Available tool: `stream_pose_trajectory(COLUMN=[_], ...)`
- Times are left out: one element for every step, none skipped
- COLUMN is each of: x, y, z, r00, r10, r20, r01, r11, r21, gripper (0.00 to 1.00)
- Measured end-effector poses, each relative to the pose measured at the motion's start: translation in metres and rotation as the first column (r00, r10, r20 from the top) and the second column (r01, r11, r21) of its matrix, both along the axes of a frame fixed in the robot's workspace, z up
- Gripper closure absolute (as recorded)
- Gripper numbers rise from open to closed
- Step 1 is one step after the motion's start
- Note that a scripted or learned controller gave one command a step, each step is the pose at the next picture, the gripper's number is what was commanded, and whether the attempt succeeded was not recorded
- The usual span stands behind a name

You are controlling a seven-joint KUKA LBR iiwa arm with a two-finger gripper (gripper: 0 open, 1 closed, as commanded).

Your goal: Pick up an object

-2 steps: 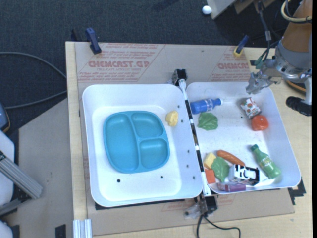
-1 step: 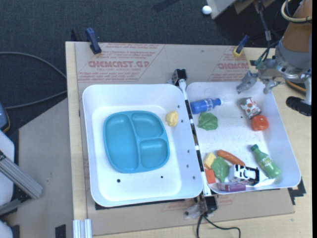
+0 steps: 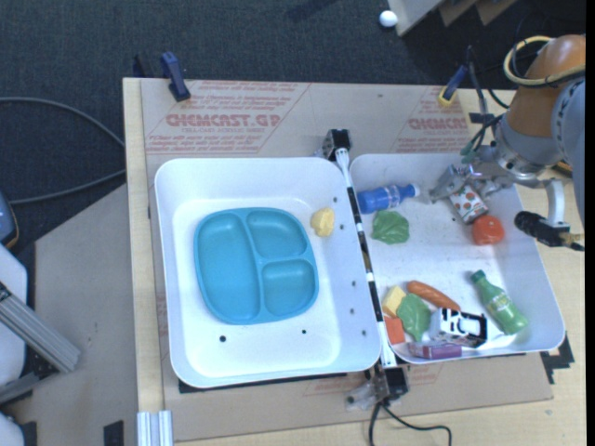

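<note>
My gripper (image 3: 458, 187) hangs low over the back of the right bin (image 3: 535, 277), on the end of the grey arm with the orange band (image 3: 558, 59). Right under its tip is a small red-and-white object (image 3: 468, 205), and I cannot tell whether they touch. A red tomato-like ball (image 3: 488, 231) lies just in front of that. Left of the gripper are a blue bottle (image 3: 384, 197) and a green leafy lump (image 3: 390, 228).
The right bin's front holds a green bottle (image 3: 497, 302), a carrot (image 3: 432, 295), a yellow piece (image 3: 394, 298), a green piece (image 3: 415, 316), a black-and-white item (image 3: 462, 324) and a purple one (image 3: 437, 349). The left bin (image 3: 177, 193) holds a blue divided plate (image 3: 257, 264) and a small yellow object (image 3: 323, 221).
</note>
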State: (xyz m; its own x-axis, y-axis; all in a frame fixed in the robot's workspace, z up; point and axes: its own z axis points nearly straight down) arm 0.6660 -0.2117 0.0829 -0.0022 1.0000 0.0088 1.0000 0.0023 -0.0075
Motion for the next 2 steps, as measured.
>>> stream_pose_trajectory(x=[0.002,0.001], y=[-0.003,0.042], z=[0.013,0.002], r00=[1.0,1.0], r10=[0.0,0.0], r20=[0.009,0.006], r01=[0.0,0.001], r11=[1.0,1.0], r21=[-0.01,-0.008], gripper=[1.0,1.0])
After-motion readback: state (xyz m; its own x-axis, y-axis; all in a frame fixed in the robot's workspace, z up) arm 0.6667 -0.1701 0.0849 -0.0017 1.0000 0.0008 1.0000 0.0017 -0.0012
